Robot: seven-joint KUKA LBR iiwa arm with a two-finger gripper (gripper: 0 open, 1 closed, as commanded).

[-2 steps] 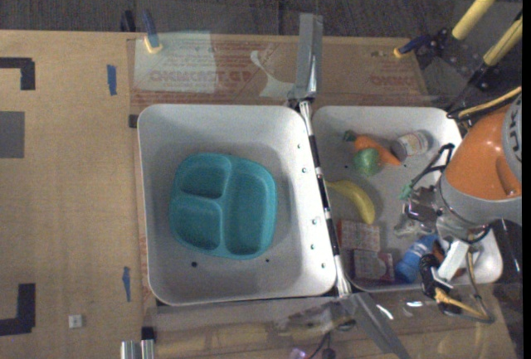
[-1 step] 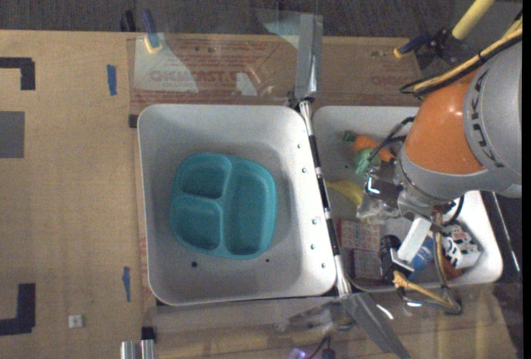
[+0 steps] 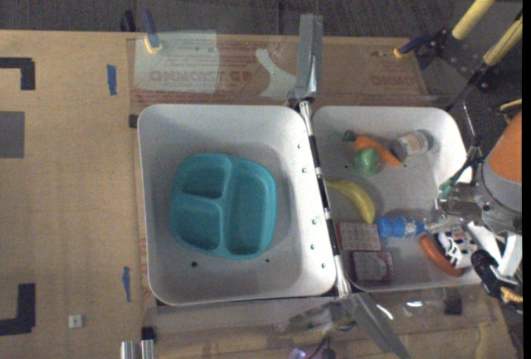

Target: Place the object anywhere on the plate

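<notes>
My gripper [image 3: 448, 226] hangs low in the right bin [image 3: 444, 121], grip state I cannot tell, crowded by bottle [image 3: 401, 226] and hotdog [image 3: 440, 256]; I might snag both, far from the plate [image 3: 222, 205].

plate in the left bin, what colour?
Teal, a plain divided plate with three compartments, lying in the left bin. It shows best in the camera view.

The arm [image 3: 508, 175] is cut off by the right edge; the end effector [image 3: 455, 220] is blurred.
</notes>
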